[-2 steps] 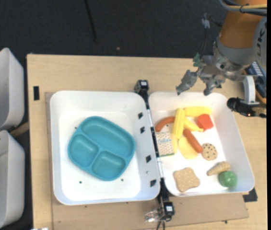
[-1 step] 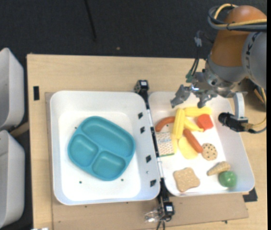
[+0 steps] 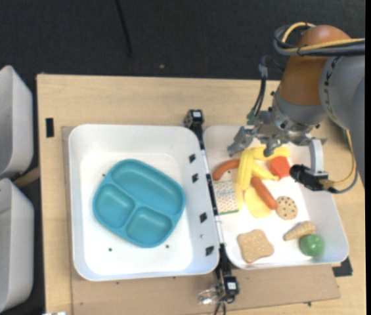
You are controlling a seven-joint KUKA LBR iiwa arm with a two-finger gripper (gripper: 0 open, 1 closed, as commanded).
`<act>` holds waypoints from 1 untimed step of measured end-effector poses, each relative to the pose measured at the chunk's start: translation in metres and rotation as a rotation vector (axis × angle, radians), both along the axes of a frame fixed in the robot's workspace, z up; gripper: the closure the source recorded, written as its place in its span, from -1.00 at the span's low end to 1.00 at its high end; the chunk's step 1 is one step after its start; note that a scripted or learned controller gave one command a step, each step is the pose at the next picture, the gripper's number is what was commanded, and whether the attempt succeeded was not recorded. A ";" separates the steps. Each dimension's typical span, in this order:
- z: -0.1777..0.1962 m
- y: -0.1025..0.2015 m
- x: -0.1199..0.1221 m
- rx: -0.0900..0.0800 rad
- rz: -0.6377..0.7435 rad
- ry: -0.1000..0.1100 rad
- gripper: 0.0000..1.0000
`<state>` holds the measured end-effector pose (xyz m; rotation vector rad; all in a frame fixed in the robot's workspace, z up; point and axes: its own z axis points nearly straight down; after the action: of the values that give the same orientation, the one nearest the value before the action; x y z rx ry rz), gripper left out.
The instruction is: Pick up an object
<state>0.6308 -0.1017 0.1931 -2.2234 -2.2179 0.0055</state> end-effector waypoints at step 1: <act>-0.050 0.003 0.009 0.000 0.003 -0.001 -1.00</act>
<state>0.6398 -0.0987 0.1434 -2.2201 -2.2217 0.0048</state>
